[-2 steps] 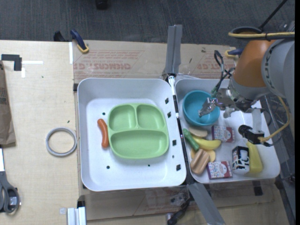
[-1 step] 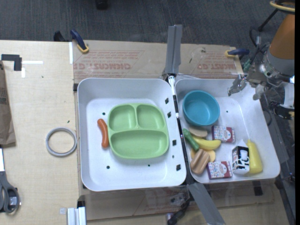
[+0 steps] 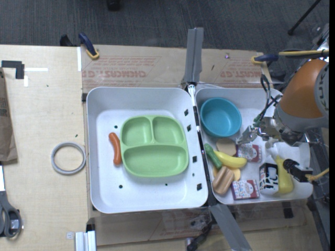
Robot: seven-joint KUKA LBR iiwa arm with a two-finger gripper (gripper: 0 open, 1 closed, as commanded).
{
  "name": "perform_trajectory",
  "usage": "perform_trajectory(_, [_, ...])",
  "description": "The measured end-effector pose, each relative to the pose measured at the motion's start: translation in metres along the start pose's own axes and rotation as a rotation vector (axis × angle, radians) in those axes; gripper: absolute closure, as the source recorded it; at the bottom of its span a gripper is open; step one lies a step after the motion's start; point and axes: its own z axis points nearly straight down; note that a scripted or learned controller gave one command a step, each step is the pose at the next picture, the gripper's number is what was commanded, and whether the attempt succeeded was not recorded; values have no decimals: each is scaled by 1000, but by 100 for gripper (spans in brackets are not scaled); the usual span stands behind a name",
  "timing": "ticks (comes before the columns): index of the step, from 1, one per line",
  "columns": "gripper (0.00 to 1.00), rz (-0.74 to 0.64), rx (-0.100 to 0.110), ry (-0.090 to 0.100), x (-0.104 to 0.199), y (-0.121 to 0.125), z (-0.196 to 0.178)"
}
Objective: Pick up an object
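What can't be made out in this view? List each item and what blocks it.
- Gripper: finger state unclear, too small and cluttered.
- Yellow bottle: partly covered by the arm's cabling.
- Carton by the gripper: label too small to read.
- Scissors: cut off by the left edge.

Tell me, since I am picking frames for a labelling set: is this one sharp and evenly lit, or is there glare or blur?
Camera view: light is even and soft, with faint shadows along the left bin walls; the green divided plate and blue bowl are crisp; slight sheen on the bowl's rim; the gripper area is cluttered and less distinct.
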Motion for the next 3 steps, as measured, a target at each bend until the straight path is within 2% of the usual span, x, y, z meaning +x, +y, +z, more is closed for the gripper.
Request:
perform_trajectory(1, [0,262,5,-2,-9,12,-47])
perform_trajectory(2, [0,49,5,-2,5,31,-73])
perform_trajectory(3, [0,-84,0,0,4,-28,0])
